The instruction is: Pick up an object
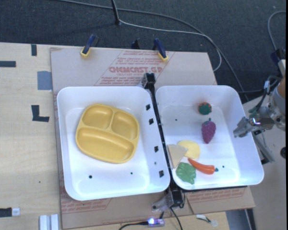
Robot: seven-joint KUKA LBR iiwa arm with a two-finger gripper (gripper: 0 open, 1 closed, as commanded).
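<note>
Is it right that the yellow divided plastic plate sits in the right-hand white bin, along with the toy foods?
Not quite. The camera view shows the yellow divided plastic plate alone in the left-hand white bin. The toy foods, such as the purple toy grape bunch and the orange toy carrot, lie in the right-hand white bin.

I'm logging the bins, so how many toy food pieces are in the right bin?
6, all in the right bin: strawberry at the back, grapes, lemon, cheese wedge, carrot, green vegetable in front.
</note>
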